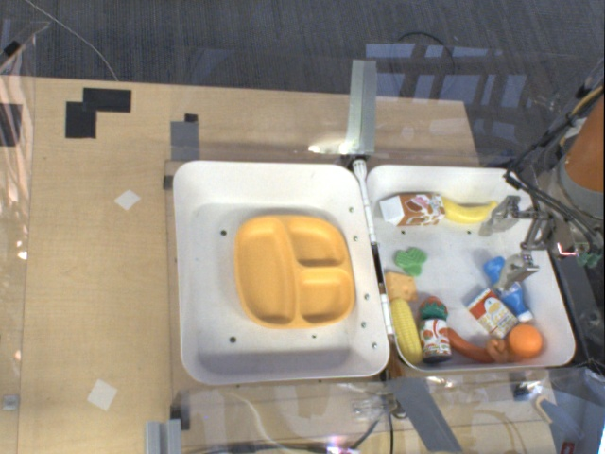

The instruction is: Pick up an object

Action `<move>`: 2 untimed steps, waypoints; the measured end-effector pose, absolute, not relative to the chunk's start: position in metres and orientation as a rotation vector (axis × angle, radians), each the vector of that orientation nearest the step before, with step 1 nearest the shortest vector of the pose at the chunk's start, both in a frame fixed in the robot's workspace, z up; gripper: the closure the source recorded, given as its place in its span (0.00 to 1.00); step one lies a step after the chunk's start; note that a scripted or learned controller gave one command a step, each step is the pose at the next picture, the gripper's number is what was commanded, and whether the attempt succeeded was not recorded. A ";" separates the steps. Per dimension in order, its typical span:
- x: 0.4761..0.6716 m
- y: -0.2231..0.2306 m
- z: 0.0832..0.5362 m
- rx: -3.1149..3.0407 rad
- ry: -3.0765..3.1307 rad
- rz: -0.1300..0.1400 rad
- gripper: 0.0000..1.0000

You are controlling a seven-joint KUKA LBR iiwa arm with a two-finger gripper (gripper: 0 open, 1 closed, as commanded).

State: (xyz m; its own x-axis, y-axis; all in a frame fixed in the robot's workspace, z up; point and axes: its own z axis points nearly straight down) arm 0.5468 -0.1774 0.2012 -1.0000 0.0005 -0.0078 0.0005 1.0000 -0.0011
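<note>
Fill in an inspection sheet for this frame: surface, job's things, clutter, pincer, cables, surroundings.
Surface: wooden bench with two white bins side by side.
Job's things: right bin holds banana, corn, orange, green piece, small can, cartons and a blue item.
Clutter: yellow divided tray in left bin.
Pincer: pincer over the right bin's right side, open, holding nothing.
Cables: dark cables by the arm; thin wires along the near edge.
Surroundings: black tape marks, grey carpet.

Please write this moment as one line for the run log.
gripper: open, over right bin, holding nothing | nearest: blue object | left bin: yellow tray
</note>
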 end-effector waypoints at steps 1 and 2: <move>0.511 -0.199 0.126 0.491 3.099 0.000 0.00; 0.615 -0.204 0.088 0.885 3.001 0.002 0.00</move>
State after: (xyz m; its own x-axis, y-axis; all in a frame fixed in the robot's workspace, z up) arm 0.6151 -0.2038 0.0883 -0.8398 0.5428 -0.0115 0.5427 0.8399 0.0046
